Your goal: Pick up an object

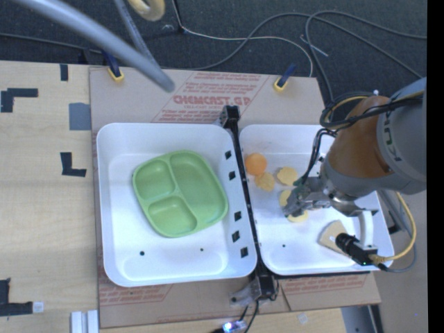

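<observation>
The right bin holds several small food pieces: an orange round one, a yellow-orange piece, a pale yellow piece, a yellow piece and a tan wedge near the front right. My gripper is down inside this bin, right over the yellow piece. The arm's grey and orange wrist covers the bin's right half. The dark fingers blend together from above.
The left bin holds a green divided plate. A black divider clip strip runs between the bins. Cables trail across the dark floor behind the bench, and a grey pole crosses the upper left.
</observation>
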`<action>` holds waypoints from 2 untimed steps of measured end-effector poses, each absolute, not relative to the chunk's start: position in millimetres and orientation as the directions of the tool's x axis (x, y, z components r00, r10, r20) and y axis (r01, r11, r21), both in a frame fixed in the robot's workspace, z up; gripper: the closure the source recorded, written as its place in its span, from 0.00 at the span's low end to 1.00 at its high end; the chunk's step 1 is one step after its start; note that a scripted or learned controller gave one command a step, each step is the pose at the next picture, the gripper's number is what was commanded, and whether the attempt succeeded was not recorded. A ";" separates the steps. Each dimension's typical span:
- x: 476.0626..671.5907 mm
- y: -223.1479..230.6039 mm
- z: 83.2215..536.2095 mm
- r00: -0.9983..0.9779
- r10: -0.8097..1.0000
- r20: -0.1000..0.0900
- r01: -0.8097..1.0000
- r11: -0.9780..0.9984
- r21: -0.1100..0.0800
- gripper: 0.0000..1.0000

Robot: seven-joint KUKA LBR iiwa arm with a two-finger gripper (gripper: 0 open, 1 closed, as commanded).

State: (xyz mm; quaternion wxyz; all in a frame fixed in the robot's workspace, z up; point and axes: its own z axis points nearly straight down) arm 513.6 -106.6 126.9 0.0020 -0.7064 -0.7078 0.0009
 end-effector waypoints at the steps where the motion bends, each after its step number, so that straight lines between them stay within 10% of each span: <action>1: 519.7 -104.8 170.2 -0.001 1.000 0.000 1.000 0.001 0.003 1.00; 2: 526.5 -99.9 230.7 -0.002 1.000 -0.001 1.000 0.002 0.006 1.00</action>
